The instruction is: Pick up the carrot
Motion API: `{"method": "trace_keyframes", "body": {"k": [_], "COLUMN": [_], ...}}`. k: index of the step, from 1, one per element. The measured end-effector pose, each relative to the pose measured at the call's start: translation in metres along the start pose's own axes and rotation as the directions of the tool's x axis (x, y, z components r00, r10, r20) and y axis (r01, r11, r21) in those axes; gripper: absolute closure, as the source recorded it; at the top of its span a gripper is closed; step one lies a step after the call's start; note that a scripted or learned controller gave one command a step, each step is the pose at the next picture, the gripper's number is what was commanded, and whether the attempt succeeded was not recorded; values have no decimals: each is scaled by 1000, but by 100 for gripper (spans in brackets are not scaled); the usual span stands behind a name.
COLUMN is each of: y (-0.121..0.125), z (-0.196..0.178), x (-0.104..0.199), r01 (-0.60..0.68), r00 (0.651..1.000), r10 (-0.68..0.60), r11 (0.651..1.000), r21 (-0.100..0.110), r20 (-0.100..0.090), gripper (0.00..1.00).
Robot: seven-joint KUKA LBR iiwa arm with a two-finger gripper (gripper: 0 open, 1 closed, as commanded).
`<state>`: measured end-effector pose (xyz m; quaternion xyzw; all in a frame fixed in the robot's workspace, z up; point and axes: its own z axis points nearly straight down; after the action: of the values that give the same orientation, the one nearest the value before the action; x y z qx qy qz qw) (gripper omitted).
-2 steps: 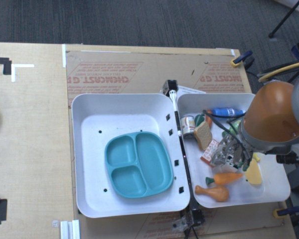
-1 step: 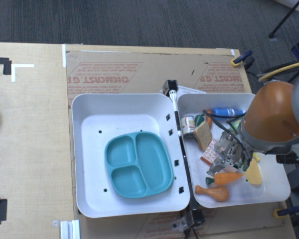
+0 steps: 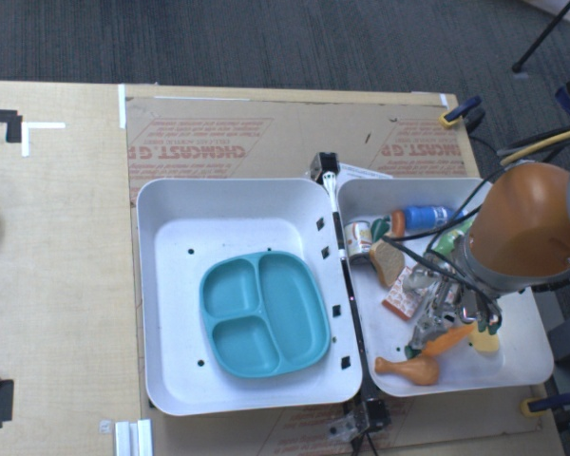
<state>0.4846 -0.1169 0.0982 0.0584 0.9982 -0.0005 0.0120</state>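
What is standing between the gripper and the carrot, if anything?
Nothing visible does. The gripper is already down in the right bin, directly over the carrot and at its near end. The chicken drumstick lies beside the carrot, not between them.

My table [image 3: 57,255] is pale wood, with a printed cardboard sheet [image 3: 266,141] laid flat over its middle. On that sheet I see two white bins touching side by side, the left bin [image 3: 161,255] and the right bin [image 3: 527,354].
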Motion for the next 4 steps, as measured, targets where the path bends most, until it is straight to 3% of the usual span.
{"method": "trace_keyframes", "body": {"k": [1,2,3,4], "y": [-30,-58,-88,-96], "z": [0,0,1,2], "x": [-4,-16,-22,-29], "r01": [251,485,687,850], "r00": [968,875,727,527], "r10": [-251,-485,-687,-850], "r11": [968,875,727,527], "r21": [-1,-3,-10,-11], "r20": [0,0,1,5], "gripper": [0,0,0,0]}}
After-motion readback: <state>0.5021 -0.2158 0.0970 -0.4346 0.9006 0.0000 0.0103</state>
